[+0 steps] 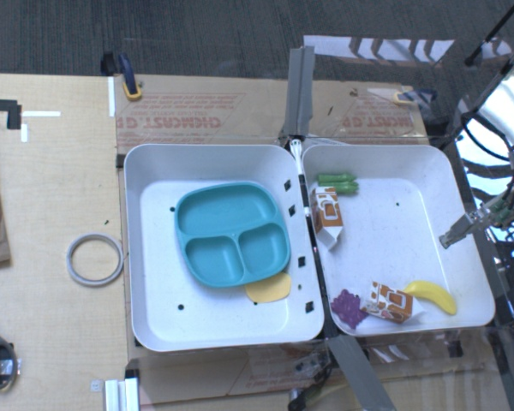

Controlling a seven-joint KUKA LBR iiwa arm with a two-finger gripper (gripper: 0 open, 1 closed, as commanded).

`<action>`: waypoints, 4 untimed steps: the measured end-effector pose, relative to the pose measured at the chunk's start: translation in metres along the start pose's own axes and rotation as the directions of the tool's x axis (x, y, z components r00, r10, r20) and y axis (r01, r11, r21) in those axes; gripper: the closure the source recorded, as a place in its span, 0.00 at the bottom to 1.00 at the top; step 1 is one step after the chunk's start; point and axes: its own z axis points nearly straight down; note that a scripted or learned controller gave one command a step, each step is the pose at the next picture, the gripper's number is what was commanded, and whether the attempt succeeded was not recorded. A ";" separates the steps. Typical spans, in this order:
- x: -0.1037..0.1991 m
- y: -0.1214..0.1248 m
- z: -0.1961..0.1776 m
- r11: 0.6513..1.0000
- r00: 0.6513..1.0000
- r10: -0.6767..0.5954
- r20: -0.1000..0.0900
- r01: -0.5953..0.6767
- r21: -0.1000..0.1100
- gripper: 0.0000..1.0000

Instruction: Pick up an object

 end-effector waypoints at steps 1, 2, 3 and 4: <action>0.000 0.001 -0.007 1.000 1.000 -0.002 0.000 0.002 0.002 1.00; 0.000 0.001 -0.007 1.000 1.000 -0.003 0.000 0.003 0.002 0.00; -0.001 0.002 -0.015 1.000 1.000 -0.004 0.000 0.004 0.004 1.00; 0.002 -0.001 0.121 1.000 1.000 -0.003 -0.003 0.003 0.001 1.00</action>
